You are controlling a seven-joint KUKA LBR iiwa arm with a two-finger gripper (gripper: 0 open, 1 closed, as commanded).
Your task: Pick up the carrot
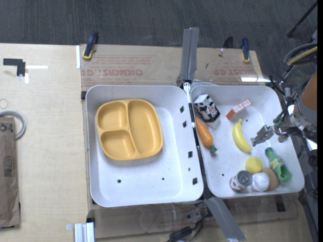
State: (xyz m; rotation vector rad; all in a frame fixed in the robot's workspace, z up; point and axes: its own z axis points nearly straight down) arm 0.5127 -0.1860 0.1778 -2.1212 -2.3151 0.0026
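The carrot (pixel 204 134), orange with a green stub at its near end, lies along the left wall of the right bin (pixel 222 178), just below a black-and-white milk carton (pixel 207 108). My gripper (pixel 262 134) hangs over the right side of that bin, to the right of the yellow banana (pixel 240 136) and well apart from the carrot. Its fingers look spread with nothing between them.
The left bin (pixel 151 185) holds a yellow divided plate (pixel 129 129). In the right bin also lie an orange-and-white packet (pixel 237 109), a lemon (pixel 253 164), a green bottle (pixel 278 164), a small can (pixel 241 180), a white ball (pixel 260 181) and a brown fruit (pixel 273 178).
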